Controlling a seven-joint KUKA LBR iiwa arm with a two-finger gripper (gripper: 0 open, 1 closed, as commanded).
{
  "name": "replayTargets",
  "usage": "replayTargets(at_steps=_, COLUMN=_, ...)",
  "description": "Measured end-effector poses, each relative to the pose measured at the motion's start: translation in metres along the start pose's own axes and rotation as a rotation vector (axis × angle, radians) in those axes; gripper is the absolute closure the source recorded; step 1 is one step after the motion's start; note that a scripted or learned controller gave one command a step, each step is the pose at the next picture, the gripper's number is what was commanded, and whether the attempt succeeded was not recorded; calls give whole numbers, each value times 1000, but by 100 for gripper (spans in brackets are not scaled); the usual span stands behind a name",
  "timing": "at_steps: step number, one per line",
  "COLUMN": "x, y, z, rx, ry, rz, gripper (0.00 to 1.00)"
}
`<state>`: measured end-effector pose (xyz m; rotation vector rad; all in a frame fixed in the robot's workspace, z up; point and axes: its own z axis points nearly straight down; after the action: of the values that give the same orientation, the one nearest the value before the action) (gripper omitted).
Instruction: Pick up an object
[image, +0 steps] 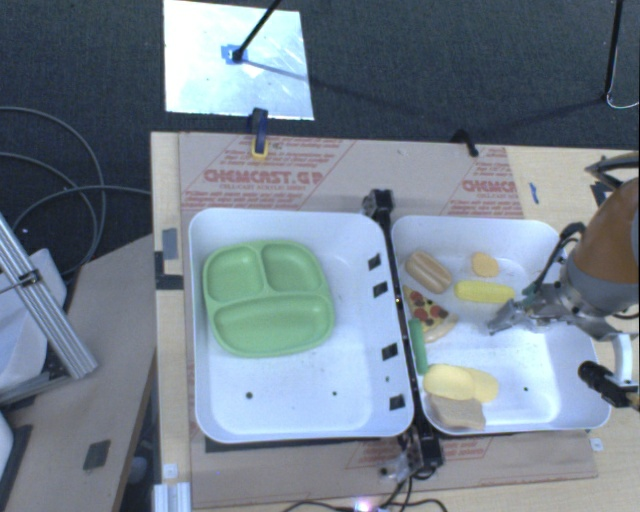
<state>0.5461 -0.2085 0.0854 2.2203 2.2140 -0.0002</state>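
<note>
The right bin (540, 240) holds several toy foods. A tan hot-dog bun (428, 268) and a small orange piece (485, 264) lie at its back. A long yellow piece (484, 291) lies just behind my gripper (504, 319), which is low over the bin floor near the middle. A pizza slice (430, 311) and a green stick (417, 346) lie along the left wall. A pale yellow lump (460, 381) and a tan bread slice (458, 412) sit at the front left. The arm (605, 260) comes in from the right.
The left bin (300, 400) holds a green divided plate (268, 297). A black hinge strip (395, 300) runs between the bins. Bare bin floor (530, 375) lies in front of the gripper. Cardboard (340, 170) underlies both bins.
</note>
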Motion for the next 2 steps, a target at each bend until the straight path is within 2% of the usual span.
replayTargets(at_steps=1, x=0, y=-60, z=-110, rx=-3, ry=1, rz=-1, gripper=0)
replayTargets(at_steps=2, x=3, y=-61, z=-25, rx=9, ry=6, rz=-3, gripper=0)
